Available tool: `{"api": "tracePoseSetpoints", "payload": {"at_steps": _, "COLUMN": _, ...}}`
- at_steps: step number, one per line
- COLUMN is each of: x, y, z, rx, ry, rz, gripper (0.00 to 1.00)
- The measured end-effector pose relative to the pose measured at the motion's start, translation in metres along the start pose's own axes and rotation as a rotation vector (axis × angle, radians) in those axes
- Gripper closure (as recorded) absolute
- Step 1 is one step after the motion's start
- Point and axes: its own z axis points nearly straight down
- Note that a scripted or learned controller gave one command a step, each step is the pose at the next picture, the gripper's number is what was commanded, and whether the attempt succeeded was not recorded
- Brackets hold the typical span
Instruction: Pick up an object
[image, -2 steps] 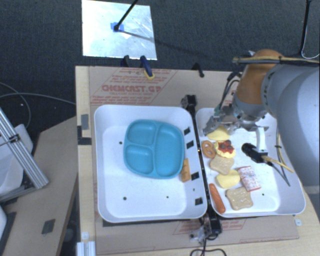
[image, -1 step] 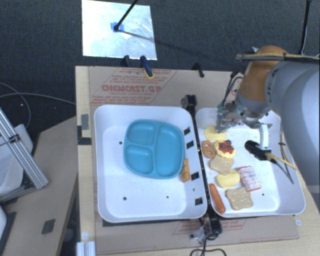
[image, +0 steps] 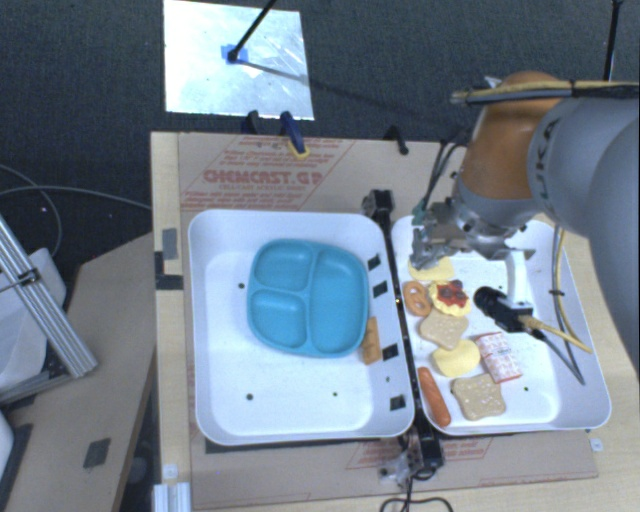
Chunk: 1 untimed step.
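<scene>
Pick-up, early stage: pincer (image: 432, 250) low over yellow food piece (image: 432, 270) at upper left of right bin (image: 580, 400), its opening and hold indiscernible; lift apparently outstanding.

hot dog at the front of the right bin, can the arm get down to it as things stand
Probably yes. The hot dog lies uncovered near the right bin's left wall, with toast beside it but nothing on top. The gripper sits over the bin's far end. The nearby wall could crowd a grasp.
</scene>
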Motion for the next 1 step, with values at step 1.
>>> {"api": "tracePoseSetpoints", "payload": {"at_steps": 1, "x": 0.0201, "y": -0.0412, "z": -0.0529, "rx": -0.001, "ry": 0.000, "rz": 0.002, "gripper": 1.00}}
